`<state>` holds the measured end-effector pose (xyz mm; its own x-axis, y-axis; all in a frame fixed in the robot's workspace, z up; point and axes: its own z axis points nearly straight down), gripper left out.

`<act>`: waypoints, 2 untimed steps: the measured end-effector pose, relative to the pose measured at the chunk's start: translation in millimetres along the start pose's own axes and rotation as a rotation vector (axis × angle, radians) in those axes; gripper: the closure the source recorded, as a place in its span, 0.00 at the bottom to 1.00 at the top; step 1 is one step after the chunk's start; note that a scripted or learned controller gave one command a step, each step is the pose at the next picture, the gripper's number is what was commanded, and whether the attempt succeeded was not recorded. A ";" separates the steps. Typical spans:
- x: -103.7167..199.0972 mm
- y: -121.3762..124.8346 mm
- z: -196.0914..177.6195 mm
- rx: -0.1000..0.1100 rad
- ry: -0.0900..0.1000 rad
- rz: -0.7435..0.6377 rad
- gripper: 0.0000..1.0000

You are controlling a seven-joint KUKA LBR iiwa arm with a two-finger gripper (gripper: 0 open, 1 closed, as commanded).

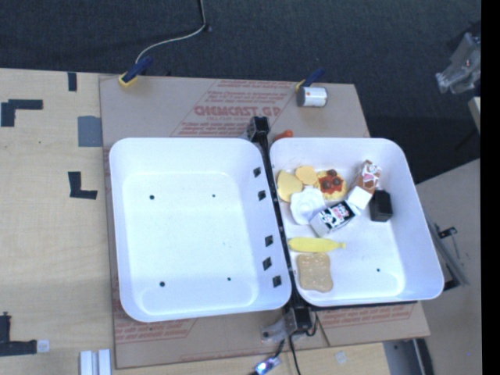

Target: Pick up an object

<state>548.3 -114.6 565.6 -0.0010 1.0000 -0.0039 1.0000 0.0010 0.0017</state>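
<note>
The right bin (pixel 391 276) holds a cluster of small things in its left half. Two yellow discs (pixel 291 184) lie beside a pizza-like piece with red spots (pixel 331 183). Below them are a white lump (pixel 306 205) and a black-and-white carton (pixel 333 217). A white cube (pixel 359 198), a black block (pixel 380 205) and a small brown-and-white item (pixel 369 174) sit to their right. A yellow banana (pixel 316 244) and a tan bread slice (pixel 314 272) lie nearer the front. My gripper (pixel 459 69) is a blurred grey shape at the far upper right, well away from both bins.
The left bin (pixel 125 209) adjoins the right one along a black hinge strip (pixel 269 225). Both rest on a cardboard sheet (pixel 226 108). A silver cylinder (pixel 314 96) and a blue-and-yellow clip (pixel 134 71) lie behind the bins.
</note>
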 end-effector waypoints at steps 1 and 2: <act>0.0 -0.1 0.5 0.001 0.000 0.000 0.00; 0.2 0.4 -10.0 0.000 -0.001 0.000 1.00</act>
<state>548.7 -114.3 575.6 -0.0013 1.0000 -0.0045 1.0000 0.0014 0.0018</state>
